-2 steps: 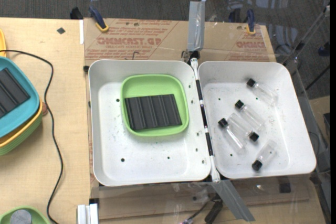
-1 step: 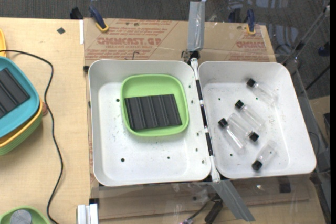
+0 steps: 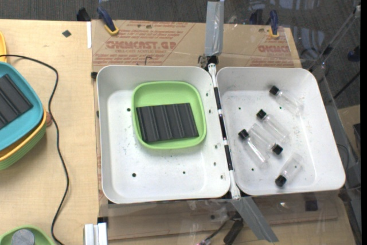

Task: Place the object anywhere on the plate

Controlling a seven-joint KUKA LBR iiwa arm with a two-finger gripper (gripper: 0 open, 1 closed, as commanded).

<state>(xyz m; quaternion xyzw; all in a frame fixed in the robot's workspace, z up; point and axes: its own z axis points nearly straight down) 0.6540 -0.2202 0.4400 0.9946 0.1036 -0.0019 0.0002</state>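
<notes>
Waiting in the right white bin (image 3: 321, 178) at centre-right of the frame, clear plastic black-capped vials (image 3: 261, 140) remain unpicked, so the next move seems to be grasping one for the green square plate (image 3: 198, 94).

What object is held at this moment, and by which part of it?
Nothing is held. The clear plastic vials with black caps lie loose in the right white bin, and the square green plate sits in the left one.

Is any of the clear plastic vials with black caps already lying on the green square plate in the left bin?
No: the green square plate bears a dark ribbed insert, while the clear black-capped vials lie in the right white bin.
</notes>
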